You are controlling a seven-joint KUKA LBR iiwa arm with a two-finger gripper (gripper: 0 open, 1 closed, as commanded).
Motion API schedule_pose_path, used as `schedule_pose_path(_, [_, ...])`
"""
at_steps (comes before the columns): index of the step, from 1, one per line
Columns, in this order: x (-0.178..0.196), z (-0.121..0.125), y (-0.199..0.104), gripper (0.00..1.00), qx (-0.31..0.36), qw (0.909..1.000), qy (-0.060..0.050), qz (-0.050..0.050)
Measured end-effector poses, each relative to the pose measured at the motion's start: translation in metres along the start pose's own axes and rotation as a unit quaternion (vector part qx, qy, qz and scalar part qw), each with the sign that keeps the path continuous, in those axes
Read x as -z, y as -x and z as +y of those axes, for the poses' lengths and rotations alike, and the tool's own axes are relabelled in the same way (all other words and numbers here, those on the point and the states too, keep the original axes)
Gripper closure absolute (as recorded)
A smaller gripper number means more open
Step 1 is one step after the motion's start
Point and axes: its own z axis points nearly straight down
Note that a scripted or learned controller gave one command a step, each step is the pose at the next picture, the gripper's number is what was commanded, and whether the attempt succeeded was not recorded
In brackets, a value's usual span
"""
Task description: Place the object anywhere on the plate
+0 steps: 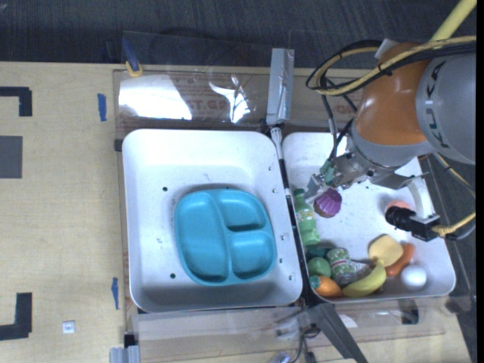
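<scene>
On the bench (53,203): 2 white bins side by side, touching along their inner rims.

In the left bin (136,153): a blue plate (224,234) with 3 compartments, lying flat near the middle, nothing on it.

Over the right bin (363,221): the arm (393,112), grey with an orange band, in from the right, with yellow and black cables (454,13) looped above it. At its tip, the claw (333,178), low over the bin's upper left part. Open or closed: cannot tell, the wrist hiding too much from this slant.

Just below the claw, touching or nearly touching it: a purple object (328,203), near the bin's left wall and well apart from the plate. Held or merely lying under the tip: cannot tell.

Along the same left wall, below the purple object: green pieces (306,221) in a row. Along the near wall: an orange piece (327,285), a banana (367,282) lying on its side, a yellow piece (384,249) just above it, and a white ball (414,277) at the right end, all close together.

Behind both bins: a clear sheet (189,97) with bright glare across it.
</scene>
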Motion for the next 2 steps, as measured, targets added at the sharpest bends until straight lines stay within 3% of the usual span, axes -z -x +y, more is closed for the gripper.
schedule_pose_path(1, [-0.012,-0.007,-0.079,1.0,-0.009,1.0,-0.002,0.001])
schedule_pose_path(2, [-0.011,-0.008,-0.121,1.0,0.199,0.9799,-0.001,0.001])
